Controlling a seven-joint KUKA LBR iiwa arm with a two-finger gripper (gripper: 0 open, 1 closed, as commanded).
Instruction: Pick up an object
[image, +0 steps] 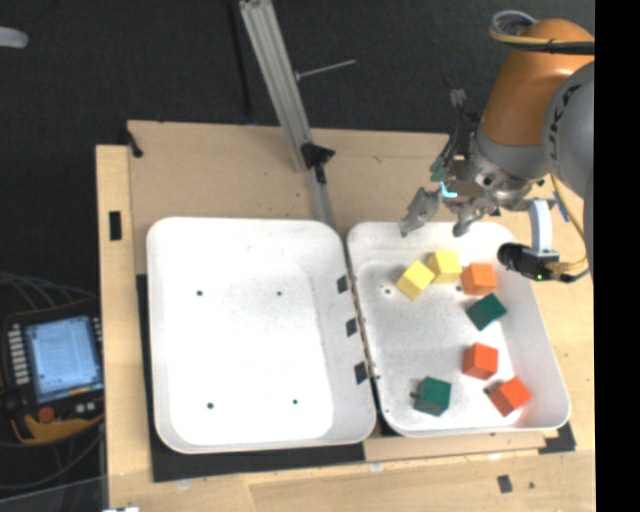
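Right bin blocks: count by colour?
In the right bin:
Yellow blocks: 2
Orange blocks: 3
Green blocks: 2
Total: 7

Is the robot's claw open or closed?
Open. The claw hovers over the right white bin's far edge, its two fingers spread apart with nothing between them.
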